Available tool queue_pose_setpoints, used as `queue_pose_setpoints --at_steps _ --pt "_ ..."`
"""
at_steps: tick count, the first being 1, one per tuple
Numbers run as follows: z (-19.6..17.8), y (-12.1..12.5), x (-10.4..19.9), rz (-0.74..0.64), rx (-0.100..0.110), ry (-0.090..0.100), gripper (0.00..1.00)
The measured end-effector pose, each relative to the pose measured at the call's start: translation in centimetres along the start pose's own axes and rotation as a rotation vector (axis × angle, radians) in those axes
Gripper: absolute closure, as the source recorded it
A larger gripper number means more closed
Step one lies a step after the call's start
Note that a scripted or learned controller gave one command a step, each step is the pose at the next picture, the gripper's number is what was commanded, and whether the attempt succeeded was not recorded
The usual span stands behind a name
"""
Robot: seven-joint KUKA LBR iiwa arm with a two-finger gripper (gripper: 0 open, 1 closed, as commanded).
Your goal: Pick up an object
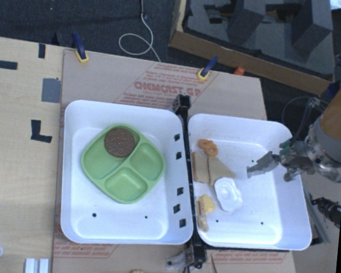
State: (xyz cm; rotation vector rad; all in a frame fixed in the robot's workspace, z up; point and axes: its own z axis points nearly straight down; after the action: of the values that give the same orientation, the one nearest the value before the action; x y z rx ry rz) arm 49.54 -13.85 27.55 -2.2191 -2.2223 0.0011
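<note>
- Over right bin (281,232), near its right wall: gripper (274,166), fingers spread open, nothing between them.
- Below and left of gripper, apart from it: white lumpy object (228,194) on bin floor.
- Along bin's left side: orange ring-shaped piece (207,147), tan flat wedge (211,167), small yellow piece (206,204).
- In left bin (83,217): green divided plate (123,164), brown round disc (120,142) in its upper compartment.

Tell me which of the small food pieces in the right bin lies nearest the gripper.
The white lumpy piece, largest of the loose pieces. It lies nearer the gripper than the orange ring-shaped piece and small yellow piece, which lie by the divider.
</note>
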Motion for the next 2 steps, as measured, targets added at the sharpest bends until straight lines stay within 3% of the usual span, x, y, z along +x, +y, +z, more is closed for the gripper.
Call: queue_pose_setpoints --at_steps 1,2 --pt "9.7 3.9 5.1 -0.005 0.007 0.002 0.00" --pt "18.3 6.3 3.9 0.003 -0.007 -0.009 0.00"
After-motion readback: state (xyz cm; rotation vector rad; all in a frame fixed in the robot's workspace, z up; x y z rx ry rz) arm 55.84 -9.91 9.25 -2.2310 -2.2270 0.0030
